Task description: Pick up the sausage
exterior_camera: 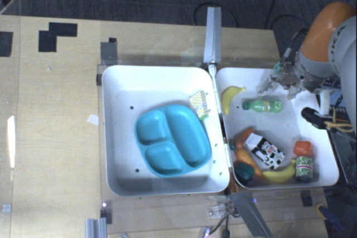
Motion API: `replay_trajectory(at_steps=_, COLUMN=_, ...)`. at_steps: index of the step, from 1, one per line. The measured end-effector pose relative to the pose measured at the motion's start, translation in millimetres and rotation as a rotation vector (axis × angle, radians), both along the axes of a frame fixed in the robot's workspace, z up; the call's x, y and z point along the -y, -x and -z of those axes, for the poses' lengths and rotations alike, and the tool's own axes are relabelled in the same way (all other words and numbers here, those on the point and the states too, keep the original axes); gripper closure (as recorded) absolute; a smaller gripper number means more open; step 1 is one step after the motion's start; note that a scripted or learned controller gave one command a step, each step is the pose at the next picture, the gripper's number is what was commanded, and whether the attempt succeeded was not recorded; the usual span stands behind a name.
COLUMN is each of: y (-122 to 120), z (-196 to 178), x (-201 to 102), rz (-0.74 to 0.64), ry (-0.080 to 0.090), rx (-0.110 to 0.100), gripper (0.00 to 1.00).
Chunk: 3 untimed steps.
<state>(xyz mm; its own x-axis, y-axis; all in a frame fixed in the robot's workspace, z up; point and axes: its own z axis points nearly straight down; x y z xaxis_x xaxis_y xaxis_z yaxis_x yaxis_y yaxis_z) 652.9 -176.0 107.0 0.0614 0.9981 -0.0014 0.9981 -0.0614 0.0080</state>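
The sausage (244,137) is a short brownish-orange piece in the right bin (329,175), near its left wall and tucked against a black-and-white box (264,152). My gripper (278,88) hangs over the back of the same bin, just above a green bottle (262,105) lying on its side. The two fingers stand open with nothing between them. The sausage lies well in front of the gripper and to its left.
Around the sausage lie an orange piece (242,155), a dark green ball (244,171), a banana (280,174), a red-topped can (303,162) and another banana (230,97) at the back. The left bin (120,92) holds a blue divided plate (173,139) and a small patterned packet (198,103).
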Motion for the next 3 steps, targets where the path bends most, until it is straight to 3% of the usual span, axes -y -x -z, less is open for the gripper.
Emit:
replay_trajectory(at_steps=1, y=-0.9, z=19.7, x=-6.0, rz=-0.022, ry=0.000, rx=-0.001, gripper=0.00)
replay_trajectory(at_steps=2, y=36.5, z=18.9, x=-82.5, rz=0.359, ry=-0.006, rx=0.002, gripper=0.00)
replay_trajectory(at_steps=3, y=130.4, z=-78.1, x=-112.3, rz=0.425, ry=-0.006, rx=-0.005, gripper=0.00)
